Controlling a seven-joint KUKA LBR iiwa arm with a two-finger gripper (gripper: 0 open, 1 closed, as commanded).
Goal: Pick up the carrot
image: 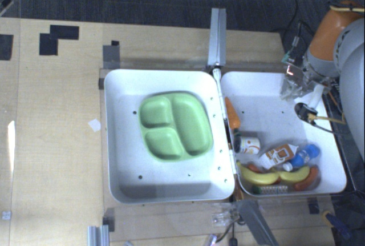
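Pale wood covers the bench (51,142), with dark carpet beyond its far edge and a thin cable looping across that carpet. Two shallow white bins sit side by side on the bench, split by a metal rail.

The left bin (122,176) holds a green plate (174,125) with three sections, lying near the bin's middle.

In the right bin (268,96) the carrot (231,113) lies along the left wall, just beside the dividing rail, about halfway down that wall, its length running along the wall. Below it, still near the left wall, is a small white cup (249,144). The rest of the clutter is bunched against the near edge: a banana (259,174) along the near-left corner, a second yellow piece beside it, a white and orange carton (279,154) leaning over them, a small bottle with a blue cap (302,158), and something red at the near-right corner that I cannot make out properly.

The arm comes in at the far-right corner of the right bin, orange band up high. Its claw (296,88) hangs over that corner, well apart from the carrot. Nothing is visible between the fingers, and how far they are spread I cannot tell from where I stand.
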